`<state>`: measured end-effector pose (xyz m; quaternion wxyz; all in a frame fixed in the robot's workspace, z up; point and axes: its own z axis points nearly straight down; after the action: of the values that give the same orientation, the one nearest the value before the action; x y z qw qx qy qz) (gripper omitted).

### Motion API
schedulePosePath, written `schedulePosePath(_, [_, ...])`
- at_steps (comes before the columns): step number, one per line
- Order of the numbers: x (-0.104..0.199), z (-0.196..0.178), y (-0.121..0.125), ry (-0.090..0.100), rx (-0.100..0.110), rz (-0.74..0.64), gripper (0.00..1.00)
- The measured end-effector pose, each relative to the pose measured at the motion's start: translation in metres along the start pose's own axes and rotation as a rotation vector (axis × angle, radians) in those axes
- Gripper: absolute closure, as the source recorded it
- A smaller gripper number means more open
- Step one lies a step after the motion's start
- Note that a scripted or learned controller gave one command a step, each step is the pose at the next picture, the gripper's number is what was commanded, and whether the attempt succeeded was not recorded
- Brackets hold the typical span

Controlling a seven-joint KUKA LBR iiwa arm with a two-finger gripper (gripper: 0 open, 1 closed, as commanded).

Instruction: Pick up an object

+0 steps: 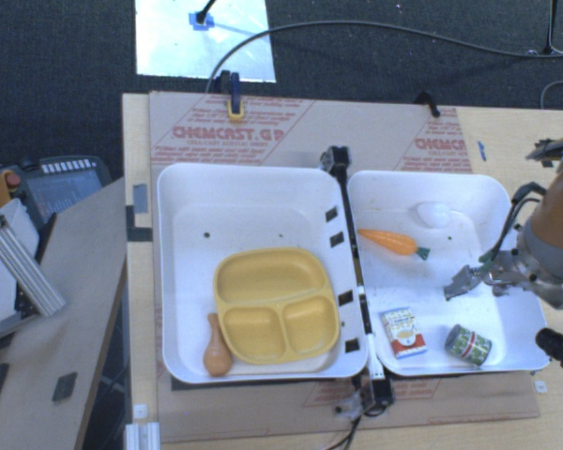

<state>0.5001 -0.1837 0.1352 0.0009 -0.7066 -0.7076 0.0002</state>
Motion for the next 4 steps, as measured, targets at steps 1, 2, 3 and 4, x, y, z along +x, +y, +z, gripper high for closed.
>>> schedulePosePath(1, [0.0, 0.052, 0.0, 0.0, 0.0, 0.0, 0.0])
schedulePosePath(2, [0.0, 0.039, 0.001, -0.002, -0.004, 0.0, 1.0])
schedulePosePath(3, [0.001, -0.017, 0.013, -0.003, -0.008, -0.003, 1.0])
schedulePosePath(4, [-0.005, -0.062, 0.015, -0.003, -0.007, -0.002, 1.0])
